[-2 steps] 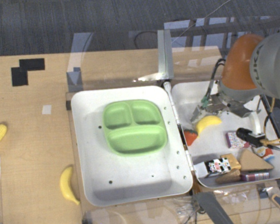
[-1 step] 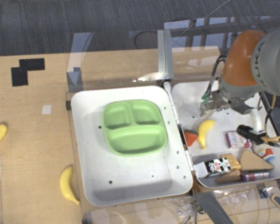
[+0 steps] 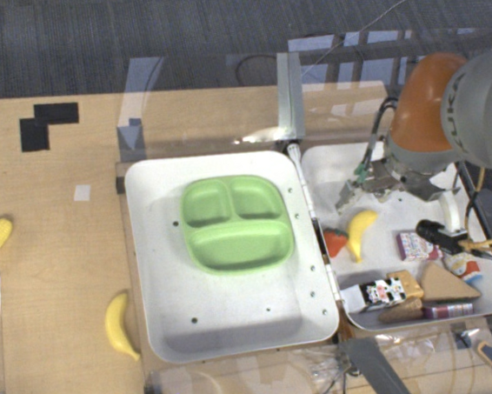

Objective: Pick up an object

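Hand (image 3: 356,187) hangs over right bin (image 3: 322,168) near its far-left corner, can't tell finger state; banana (image 3: 359,229) lies just below toward left wall, looks light, stiff, smooth, so I'd pinch across its mid-body.

No legible text, brand, number or sign anywhere. Printed markings on the small black-and-white box (image 3: 380,292) at about five o'clock, too blurred to read. Same for the pink packet (image 3: 414,245) toward four o'clock.
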Controlling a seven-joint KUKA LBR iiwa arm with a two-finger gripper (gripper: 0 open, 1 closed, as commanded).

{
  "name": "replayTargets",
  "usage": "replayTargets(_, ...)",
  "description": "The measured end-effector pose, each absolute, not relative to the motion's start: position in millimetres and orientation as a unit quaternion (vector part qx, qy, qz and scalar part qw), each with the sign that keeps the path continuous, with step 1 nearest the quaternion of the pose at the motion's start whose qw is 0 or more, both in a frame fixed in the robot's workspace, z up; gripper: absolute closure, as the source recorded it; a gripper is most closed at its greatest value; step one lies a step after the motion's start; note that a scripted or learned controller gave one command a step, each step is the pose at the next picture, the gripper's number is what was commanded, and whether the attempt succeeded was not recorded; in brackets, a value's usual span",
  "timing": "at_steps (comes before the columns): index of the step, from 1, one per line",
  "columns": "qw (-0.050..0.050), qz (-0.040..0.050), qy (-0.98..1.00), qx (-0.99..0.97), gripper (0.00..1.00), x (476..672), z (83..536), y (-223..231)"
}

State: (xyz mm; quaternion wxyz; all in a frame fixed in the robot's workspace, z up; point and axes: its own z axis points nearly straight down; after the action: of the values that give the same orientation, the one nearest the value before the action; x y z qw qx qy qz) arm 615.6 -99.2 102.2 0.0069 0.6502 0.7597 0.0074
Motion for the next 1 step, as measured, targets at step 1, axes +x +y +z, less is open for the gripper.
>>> replayTargets(1,0.006,0.005,0.765,0.643,0.0,563.2,90.7,-88.5)
